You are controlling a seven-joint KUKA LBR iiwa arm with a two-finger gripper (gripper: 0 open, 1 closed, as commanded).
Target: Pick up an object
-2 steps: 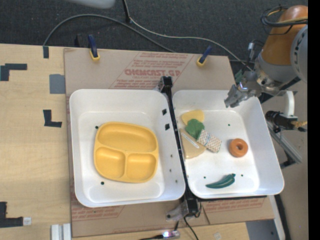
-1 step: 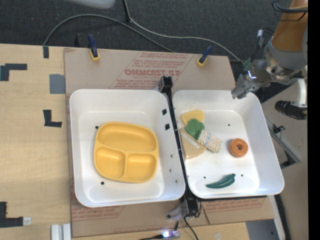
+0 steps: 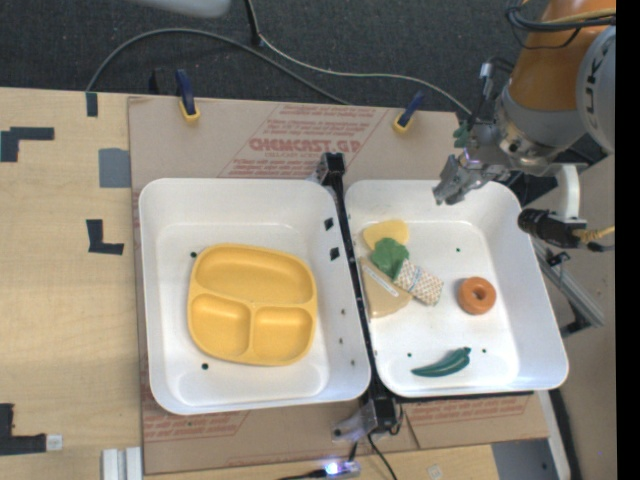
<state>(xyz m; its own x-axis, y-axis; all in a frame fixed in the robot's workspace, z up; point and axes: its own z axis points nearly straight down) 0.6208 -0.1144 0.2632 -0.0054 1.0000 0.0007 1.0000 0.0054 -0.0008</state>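
Donut (image 3: 477, 295), the orange ring, is the thing I choose for picking, because it lies alone on the floor of the right bin (image 3: 530, 368), near the right wall, with free space around it. My gripper (image 3: 452, 186) hangs over the far edge of this same bin, above the rim, and it carries nothing between the fingers. If the fingers are spread or pressed together, I cannot tell; they look small and dark from this angle. From my gripper the donut lies toward the near side of the bin and a little to the right in the camera view. It is round, so it has no long axis and I judge that no turning of the wrist is necessary. The green pepper (image 3: 441, 363) lies further, near the front wall, with its long axis almost left to right. The yellow tray (image 3: 252, 302) sits in the left bin (image 3: 160, 268), well apart from me.
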